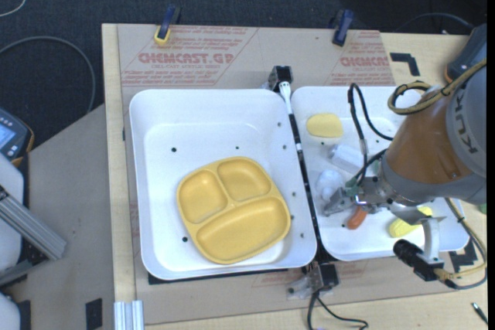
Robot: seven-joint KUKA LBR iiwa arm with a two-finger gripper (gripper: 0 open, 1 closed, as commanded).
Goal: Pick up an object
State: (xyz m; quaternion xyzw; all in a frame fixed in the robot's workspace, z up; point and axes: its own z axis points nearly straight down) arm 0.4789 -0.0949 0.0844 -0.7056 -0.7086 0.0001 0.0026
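My gripper [341, 202] is low over the left part of the right bin [363, 248], with the grey and orange arm reaching in from the right. Just beside it lies a small orange object [356, 219]. A pale translucent object [329, 182] lies right above the gripper, and another whitish one [345, 158] sits further back. A yellow lemon-like piece [324, 125] rests near the bin's far left corner. A small yellow object [403, 227] lies under the arm's wrist, partly hidden.
The left bin [155, 127] holds a yellow divided plate [232, 209] in its near half. Black cables [357, 116] loop over the right bin's back. A black clip [280, 76] stands at the bins' shared far edge.
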